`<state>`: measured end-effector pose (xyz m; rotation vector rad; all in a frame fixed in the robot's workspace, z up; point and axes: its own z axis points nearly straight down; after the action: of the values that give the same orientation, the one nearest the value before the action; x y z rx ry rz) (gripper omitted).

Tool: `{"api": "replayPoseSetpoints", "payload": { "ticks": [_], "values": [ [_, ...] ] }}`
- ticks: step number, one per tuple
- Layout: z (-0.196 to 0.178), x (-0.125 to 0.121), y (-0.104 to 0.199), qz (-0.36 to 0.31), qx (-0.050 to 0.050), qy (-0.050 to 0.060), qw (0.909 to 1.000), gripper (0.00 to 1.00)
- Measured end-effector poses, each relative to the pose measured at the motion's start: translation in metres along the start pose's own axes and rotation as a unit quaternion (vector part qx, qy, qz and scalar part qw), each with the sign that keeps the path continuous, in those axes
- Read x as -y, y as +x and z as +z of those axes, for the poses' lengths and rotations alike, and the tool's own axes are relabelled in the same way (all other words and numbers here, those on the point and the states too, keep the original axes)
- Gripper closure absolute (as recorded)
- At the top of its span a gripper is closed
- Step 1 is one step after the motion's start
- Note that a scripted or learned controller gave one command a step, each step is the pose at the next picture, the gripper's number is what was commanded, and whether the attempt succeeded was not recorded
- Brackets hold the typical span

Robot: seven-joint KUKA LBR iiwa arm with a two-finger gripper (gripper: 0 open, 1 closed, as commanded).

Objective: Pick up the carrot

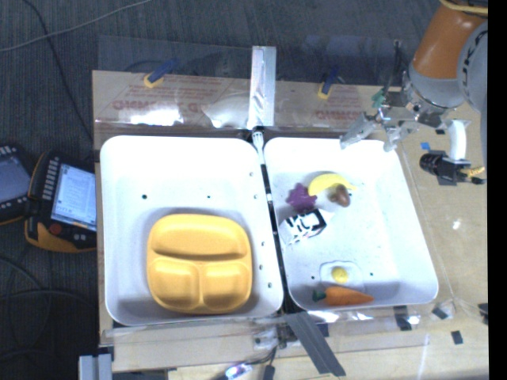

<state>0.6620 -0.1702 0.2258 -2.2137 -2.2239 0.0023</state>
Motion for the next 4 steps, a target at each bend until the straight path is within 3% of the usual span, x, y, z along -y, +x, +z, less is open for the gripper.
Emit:
{"api": "replayPoseSetpoints", "payload": {
  "ticks": [1, 2, 3, 4],
  "values": [
    [0.069, 0.053, 0.019, -0.074, 0.001, 0.000, 0.9973, 0.00],
    [0.078, 0.107, 0.019, -0.116, 0.001, 0.000, 0.9932, 0.00],
    [0.130, 0.174, 0.063, -0.167, -0.001, 0.000, 0.9859, 0.00],
    [0.136, 0.171, 0.016, -0.134, -0.001, -0.008, 0.9909, 0.00]
  ]
}}
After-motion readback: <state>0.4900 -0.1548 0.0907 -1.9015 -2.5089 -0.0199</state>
